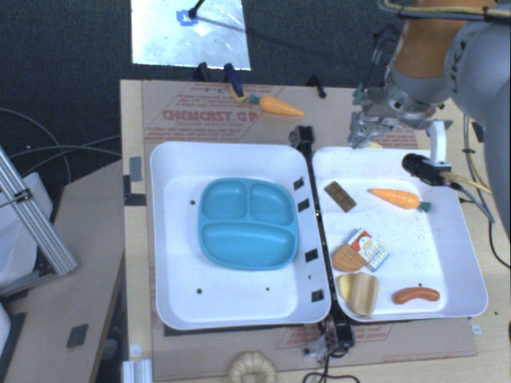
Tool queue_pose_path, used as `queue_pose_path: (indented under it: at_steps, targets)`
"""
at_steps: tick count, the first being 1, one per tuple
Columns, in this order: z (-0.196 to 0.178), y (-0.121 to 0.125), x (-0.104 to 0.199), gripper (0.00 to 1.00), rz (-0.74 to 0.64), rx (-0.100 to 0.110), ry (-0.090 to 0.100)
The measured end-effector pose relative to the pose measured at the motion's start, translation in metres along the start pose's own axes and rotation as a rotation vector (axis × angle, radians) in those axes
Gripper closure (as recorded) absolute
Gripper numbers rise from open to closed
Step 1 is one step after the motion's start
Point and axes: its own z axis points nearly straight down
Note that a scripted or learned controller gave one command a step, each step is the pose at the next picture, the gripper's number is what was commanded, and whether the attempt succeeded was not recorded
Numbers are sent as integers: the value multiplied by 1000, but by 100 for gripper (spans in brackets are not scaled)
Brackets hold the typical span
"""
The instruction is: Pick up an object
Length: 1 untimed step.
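Hand [369, 131] hangs over the right bin's [463, 238] far edge, arm bent in from upper right; grip state can't tell, nothing seen held. In that bin: carrot [394, 198], brown bar [340, 196], small carton [369, 249], sausage [416, 295]. Left bin [172, 214] has blue plate [247, 223].

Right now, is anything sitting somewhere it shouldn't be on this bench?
Yes. One carrot lies outside the bins, on the cardboard behind the left bin, while a matching carrot sits in the right bin with the other toy foods. A ring-shaped item also lies off the bins at the front edge.
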Motion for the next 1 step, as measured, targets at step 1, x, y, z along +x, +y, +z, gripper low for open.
queue_pose_path:
  at_steps: [1]
  targets:
    - [3,-4,4,100,3,2,-2]
